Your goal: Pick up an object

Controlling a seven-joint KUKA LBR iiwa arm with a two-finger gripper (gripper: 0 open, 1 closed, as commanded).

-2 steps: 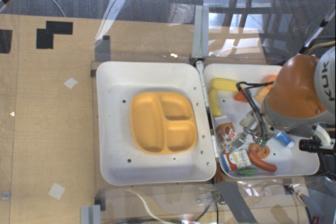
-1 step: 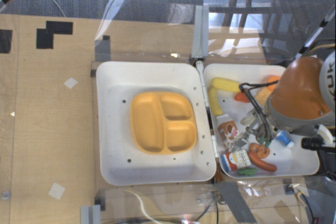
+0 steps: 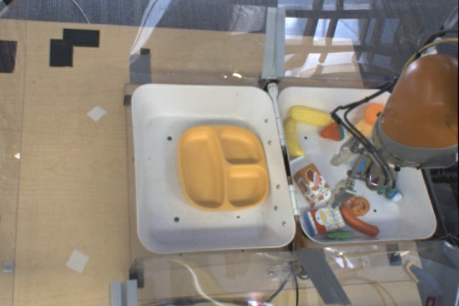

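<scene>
The right bin [image 3: 423, 226] holds several toy foods. A yellow banana [image 3: 304, 117] lies at its back left, with a small red-orange piece [image 3: 331, 131] and an orange fruit [image 3: 372, 113] to its right. A brown snack packet [image 3: 313, 184] lies near the left wall. In front of it are a small colourful carton [image 3: 327, 218] and a red sausage [image 3: 360, 224]. My gripper [image 3: 353, 174] hangs over the middle of this bin, just right of the brown packet and above the sausage. Nothing shows held in it. The orange band of the arm [image 3: 423, 111] covers the bin's right part.
The left bin [image 3: 154, 154] holds a yellow divided plate [image 3: 222, 167] at its middle. A metal divider [image 3: 281, 147] separates the two bins. Black cables [image 3: 351, 118] loop from the arm over the right bin. Bare wooden bench [image 3: 64, 175] lies to the left.
</scene>
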